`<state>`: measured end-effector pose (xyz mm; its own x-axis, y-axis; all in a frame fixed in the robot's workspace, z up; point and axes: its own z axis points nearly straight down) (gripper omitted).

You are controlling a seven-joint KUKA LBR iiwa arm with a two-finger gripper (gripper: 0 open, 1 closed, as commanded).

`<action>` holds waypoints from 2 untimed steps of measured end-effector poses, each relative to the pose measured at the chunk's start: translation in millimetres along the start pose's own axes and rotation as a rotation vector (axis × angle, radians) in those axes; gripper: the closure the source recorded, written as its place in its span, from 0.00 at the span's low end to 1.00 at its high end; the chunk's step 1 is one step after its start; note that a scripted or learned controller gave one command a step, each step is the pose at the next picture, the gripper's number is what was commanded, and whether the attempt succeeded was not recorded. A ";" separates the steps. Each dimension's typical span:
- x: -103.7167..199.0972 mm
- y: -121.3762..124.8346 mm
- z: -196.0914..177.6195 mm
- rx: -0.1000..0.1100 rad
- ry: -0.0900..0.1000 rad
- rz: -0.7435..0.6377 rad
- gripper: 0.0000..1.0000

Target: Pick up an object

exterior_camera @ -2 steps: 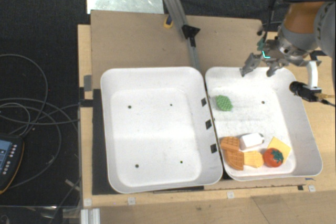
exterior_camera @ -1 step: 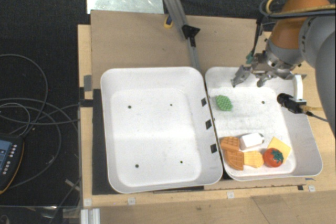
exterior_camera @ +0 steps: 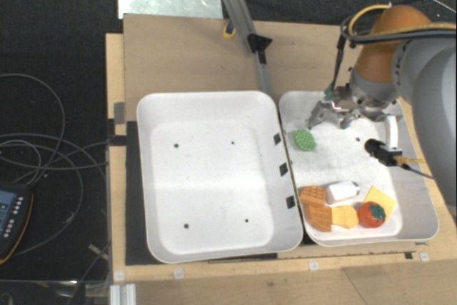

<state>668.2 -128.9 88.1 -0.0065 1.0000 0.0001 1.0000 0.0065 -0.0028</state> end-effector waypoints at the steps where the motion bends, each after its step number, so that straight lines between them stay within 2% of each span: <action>1: -0.2 2.5 -15.0 -0.008 -0.001 -0.003 1.00; 2: -0.2 -2.5 -61.8 -0.009 -0.001 0.003 1.00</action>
<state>665.9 -129.1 149.9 -0.0033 1.0000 -0.0011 1.0000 0.0034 0.0064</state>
